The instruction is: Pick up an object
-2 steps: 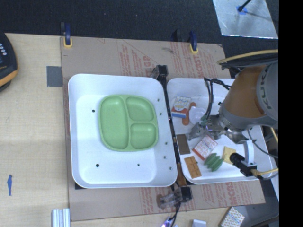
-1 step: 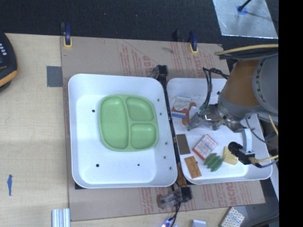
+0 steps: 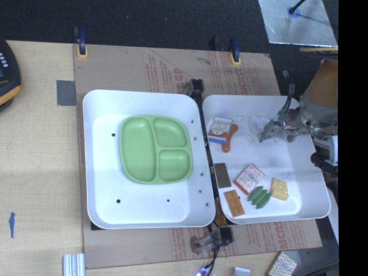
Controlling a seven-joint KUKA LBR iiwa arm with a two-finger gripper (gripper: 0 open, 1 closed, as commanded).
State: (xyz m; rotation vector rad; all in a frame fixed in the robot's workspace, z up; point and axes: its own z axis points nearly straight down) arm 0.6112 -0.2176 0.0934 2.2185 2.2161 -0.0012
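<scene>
My gripper (image 3: 276, 134) hangs over the upper right part of the right bin (image 3: 299, 154), with the arm's orange band at the view's right edge. Its fingers are spread and nothing sits between them. Below it the bin floor is bare. Loose objects lie in this bin: a white, blue and red packet (image 3: 220, 127) on an orange spoon-shaped piece (image 3: 228, 140) at the upper left, and a red-and-white packet (image 3: 249, 179), a green pea pod (image 3: 259, 197), a yellow block (image 3: 279, 189) and an orange cracker (image 3: 233, 202) along the near side.
The left bin (image 3: 103, 200) holds a green divided plate (image 3: 155, 149). A dark flat strip (image 3: 221, 175) lies by the right bin's left wall. Clamps hold the cardboard base at the back edge. A yellow-and-black device (image 3: 7, 73) sits at far left.
</scene>
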